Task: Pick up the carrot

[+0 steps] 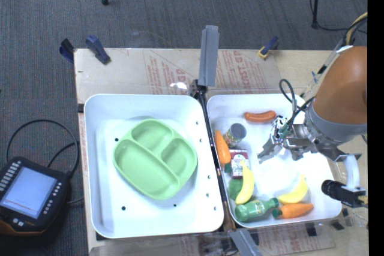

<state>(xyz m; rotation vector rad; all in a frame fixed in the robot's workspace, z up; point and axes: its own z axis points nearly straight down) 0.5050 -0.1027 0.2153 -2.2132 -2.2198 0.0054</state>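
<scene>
An orange carrot (222, 148) lies along the left wall of the right bin (327, 196), its tip pointing to the far side. A second orange carrot-like piece (294, 210) rests at the bin's near edge, beside a green bottle (254, 209). My gripper (281, 154) hangs over the middle of the right bin, to the right of the first carrot and apart from it. Its fingers stand open over bare bin floor with nothing between them.
The right bin also holds a red sausage (260, 116), a grey can (237, 131), a red-and-white box (239, 162) and two bananas (245, 184) (294, 191). A green divided plate (155, 157) lies in the left bin (99, 129). A grey post (209, 63) stands between the bins.
</scene>
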